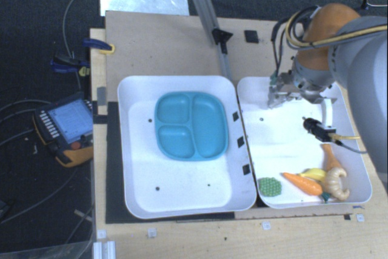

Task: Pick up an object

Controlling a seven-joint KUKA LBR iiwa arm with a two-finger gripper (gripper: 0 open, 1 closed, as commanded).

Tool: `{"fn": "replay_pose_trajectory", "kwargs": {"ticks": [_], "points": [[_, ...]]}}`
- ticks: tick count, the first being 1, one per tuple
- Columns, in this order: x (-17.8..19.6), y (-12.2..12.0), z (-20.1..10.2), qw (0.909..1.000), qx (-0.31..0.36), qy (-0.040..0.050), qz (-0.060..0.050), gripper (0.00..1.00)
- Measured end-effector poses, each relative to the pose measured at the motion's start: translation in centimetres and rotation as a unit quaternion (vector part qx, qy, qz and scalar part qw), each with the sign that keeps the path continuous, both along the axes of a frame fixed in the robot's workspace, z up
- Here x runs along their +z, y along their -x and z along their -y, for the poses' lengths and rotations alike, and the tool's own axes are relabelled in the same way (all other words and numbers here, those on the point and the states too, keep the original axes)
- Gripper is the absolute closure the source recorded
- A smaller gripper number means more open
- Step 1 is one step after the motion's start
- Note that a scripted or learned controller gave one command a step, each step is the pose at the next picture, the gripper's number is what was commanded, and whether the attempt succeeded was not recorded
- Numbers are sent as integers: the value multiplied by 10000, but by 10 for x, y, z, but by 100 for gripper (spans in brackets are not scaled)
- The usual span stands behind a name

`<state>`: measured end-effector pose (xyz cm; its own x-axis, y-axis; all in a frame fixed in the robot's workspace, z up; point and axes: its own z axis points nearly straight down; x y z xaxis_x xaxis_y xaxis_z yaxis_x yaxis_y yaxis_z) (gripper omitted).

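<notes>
On the left of the table [170, 39], the left bin [139, 185] holds a blue divided plate [191, 125], lying flat near the bin's middle. It is wide and shallow, a poor first choice for a two-finger grab.

In the right bin [285, 130] the small things lie crowded in the near corner: a green bumpy ball [270, 186] stands a little apart on the left, then an orange carrot [301, 183], a yellow piece [314, 173] just behind it, and a pale curved toy [337, 182] touching the carrot's end, with another orange piece [331, 156] above it.

The gripper [277, 96] hovers over the far left part of the right bin, well apart from that cluster, with nothing in it; whether it is released or clenched I cannot tell at this angle.

The step in hand looks like choosing and approaching a target. The green ball seems the best pick, since it sits clear of its neighbours and of the bin wall. The arm should travel toward the near corner, centre over the ball, and descend straight down. Going for the carrot risks nudging the touching pieces and closing on two at once.
</notes>
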<state>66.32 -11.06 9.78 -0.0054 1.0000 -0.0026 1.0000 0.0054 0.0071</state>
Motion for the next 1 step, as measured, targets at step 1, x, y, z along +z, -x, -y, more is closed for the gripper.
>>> {"fn": "replay_pose_trajectory", "kwargs": {"ticks": [1], "points": [[50, -5, 9, 10000, -17, -8, -2, 100]]}}
